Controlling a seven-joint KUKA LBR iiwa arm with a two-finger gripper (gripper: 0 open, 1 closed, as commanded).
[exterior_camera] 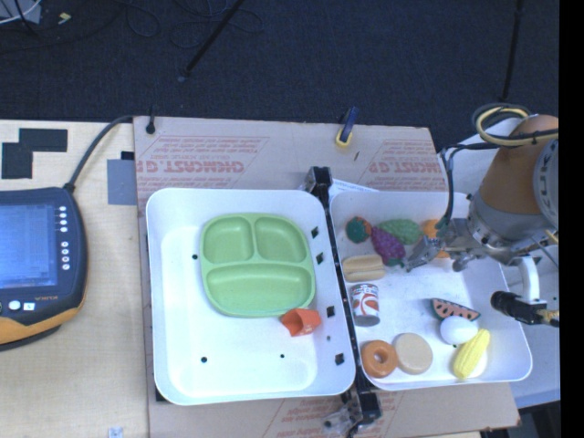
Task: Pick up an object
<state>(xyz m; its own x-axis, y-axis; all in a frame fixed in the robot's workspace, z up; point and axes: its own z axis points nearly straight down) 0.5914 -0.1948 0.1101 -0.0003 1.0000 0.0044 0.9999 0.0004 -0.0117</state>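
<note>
The right bin holds several toy foods. Purple grapes, a green leafy piece and a tan bun lie at its back left. A red and white can stands by the divider. A watermelon slice, a white egg, a yellow corn cob, a donut and a round tan cookie lie toward the front. My gripper hangs low over the back of this bin, just right of the grapes, with nothing seen in its grasp.
The left bin carries a green divided plate and a small orange piece at the plate's front right. A tablet-like pendant lies on the bench at far left. A black divider runs between the bins.
</note>
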